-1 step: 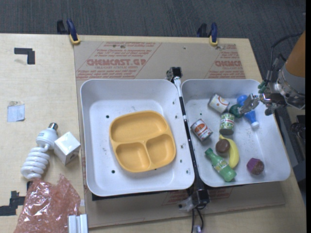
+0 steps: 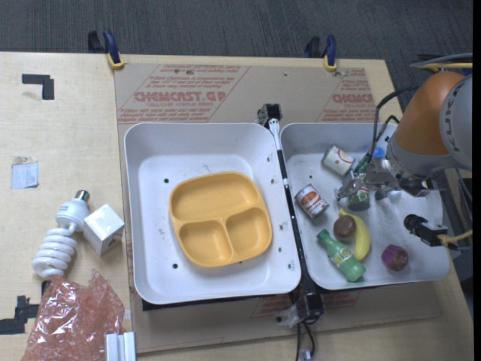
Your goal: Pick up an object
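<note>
My gripper (image 2: 355,192) hangs low over the middle of the right bin (image 2: 421,273), the arm reaching in from the right. Something small and green (image 2: 361,197) shows right at its tip; I cannot tell whether it is held. Just below the tip lie a brown round fruit (image 2: 344,226) and a banana (image 2: 362,237). A red can (image 2: 310,201) lies to its left and a white cup (image 2: 338,159) on its side above it. A green bottle (image 2: 341,256) and a purple fruit (image 2: 394,258) rest near the bin's front.
The left bin (image 2: 146,164) holds a yellow divided tray (image 2: 220,219). On the bench to the left lie a spiral light bulb (image 2: 60,235), a white cube (image 2: 104,229) and a pink plastic bag (image 2: 71,318).
</note>
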You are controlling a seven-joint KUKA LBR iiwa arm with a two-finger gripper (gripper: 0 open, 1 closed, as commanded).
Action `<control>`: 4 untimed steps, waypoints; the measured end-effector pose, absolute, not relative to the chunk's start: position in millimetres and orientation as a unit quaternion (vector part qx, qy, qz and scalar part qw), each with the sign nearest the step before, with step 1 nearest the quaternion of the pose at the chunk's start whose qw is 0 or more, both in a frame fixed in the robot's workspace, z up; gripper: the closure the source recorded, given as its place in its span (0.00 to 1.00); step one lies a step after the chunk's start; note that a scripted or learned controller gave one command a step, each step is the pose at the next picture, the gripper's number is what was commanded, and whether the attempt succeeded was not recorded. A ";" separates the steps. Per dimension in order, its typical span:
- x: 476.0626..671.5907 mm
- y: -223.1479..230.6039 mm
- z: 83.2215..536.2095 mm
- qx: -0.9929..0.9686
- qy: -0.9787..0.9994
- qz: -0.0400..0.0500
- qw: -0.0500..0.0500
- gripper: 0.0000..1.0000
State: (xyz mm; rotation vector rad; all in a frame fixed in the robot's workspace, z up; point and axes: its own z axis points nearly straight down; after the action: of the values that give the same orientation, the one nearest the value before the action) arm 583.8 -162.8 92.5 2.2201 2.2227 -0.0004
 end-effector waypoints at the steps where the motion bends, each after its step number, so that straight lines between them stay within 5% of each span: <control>1: 584.0 -163.6 102.5 0.708 0.707 0.000 0.001 1.00; 2: 609.4 -108.6 189.8 0.706 0.708 0.000 0.001 1.00; 3: 571.8 -25.6 224.6 0.707 0.707 0.000 0.000 1.00; 4: 592.2 -25.1 212.3 0.706 0.708 0.000 0.001 1.00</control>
State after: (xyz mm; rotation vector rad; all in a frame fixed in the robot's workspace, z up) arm 592.2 -25.1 212.3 2.2182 2.2233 -0.0013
